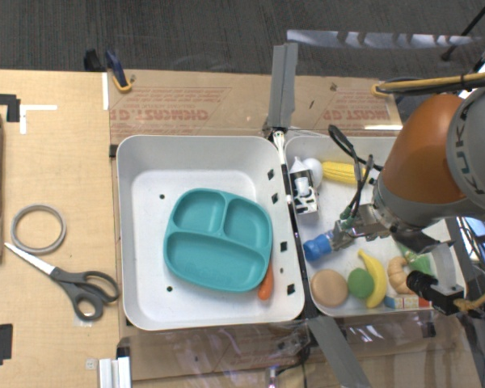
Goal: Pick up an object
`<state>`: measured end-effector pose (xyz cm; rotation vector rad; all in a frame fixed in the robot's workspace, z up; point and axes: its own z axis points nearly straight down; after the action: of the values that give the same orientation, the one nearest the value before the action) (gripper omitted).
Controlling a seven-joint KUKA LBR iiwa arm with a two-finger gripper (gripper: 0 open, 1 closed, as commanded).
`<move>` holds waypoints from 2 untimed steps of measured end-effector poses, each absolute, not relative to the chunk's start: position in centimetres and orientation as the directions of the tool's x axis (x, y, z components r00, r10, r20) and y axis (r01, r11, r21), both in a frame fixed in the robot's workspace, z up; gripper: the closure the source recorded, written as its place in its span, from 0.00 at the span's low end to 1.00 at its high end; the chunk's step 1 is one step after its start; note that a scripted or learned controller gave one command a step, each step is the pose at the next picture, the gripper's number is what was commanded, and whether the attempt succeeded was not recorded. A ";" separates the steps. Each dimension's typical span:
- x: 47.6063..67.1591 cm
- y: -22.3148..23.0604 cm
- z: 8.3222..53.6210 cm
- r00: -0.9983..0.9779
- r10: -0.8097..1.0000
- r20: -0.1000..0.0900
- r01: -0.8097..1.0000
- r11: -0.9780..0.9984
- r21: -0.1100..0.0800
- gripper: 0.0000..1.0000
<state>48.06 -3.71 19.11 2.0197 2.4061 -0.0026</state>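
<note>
Two white bins sit side by side on the desk (56, 160). In the left bin (137, 176) lies a teal divided plate (218, 241), flat, with a carrot (265, 284) tucked against its lower right rim, partly hidden under that edge.

The right bin (307, 145) is the busy one, and much of it is covered by the arm (424, 160), whose orange band blocks the bin's far right side. The pincer (349, 231) hangs low over the bin's middle, just beside a blue object (316, 247); its tip appears to touch or overlap that blue piece, but the metal parts blur together, and I cannot tell how wide the pincer stands or whether anything is in it.

Along the bin's near edge: a tan egg-like ball (329, 288), a green ball (360, 283) touching it, then a banana (374, 277) curving upright beside the green one. Further right a pale knobbly item (398, 274) and something green (420, 262) peek out from under the arm, too hidden to name. At the top lies a corn cob (343, 172), its right end crossed by a cable, and a black-and-white object (304, 186) leans on the divider.

Out on the desk's left, scissors (69, 281) and a tape ring (38, 228) lie near each other.
</note>
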 end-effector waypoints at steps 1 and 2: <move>48.1 -3.7 19.1 -0.173 0.985 -0.002 0.985 0.173 -0.001 0.00; 47.6 -12.3 9.1 -0.074 0.997 0.000 0.997 0.074 -0.003 0.00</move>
<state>47.64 -12.29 9.07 2.1388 2.3041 -0.0041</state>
